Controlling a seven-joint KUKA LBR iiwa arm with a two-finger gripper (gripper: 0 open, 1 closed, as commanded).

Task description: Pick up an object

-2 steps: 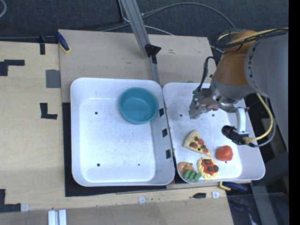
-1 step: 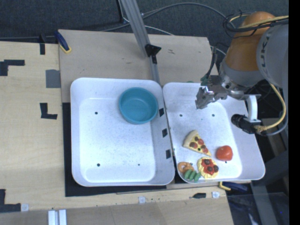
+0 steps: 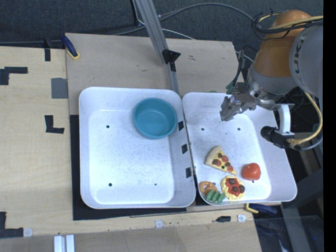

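In the right bin [image 3: 210, 114] lie a pizza slice [image 3: 219, 160], a red tomato [image 3: 251, 171], a small round pizza [image 3: 232, 188], a pretzel [image 3: 206, 186] and a green piece [image 3: 213, 196], all near its front edge. My gripper [image 3: 229, 112] hangs over the back part of that bin, well behind the food pieces, with nothing seen between its fingers. A blue bowl [image 3: 154, 118] sits at the back right of the left bin [image 3: 105, 156].
A grey metal pole [image 3: 157, 35] slants down to the divide between the bins. The arm's orange band [image 3: 278, 35] and cables [image 3: 294, 135] crowd the right side. Tan bench surface surrounds the bins.
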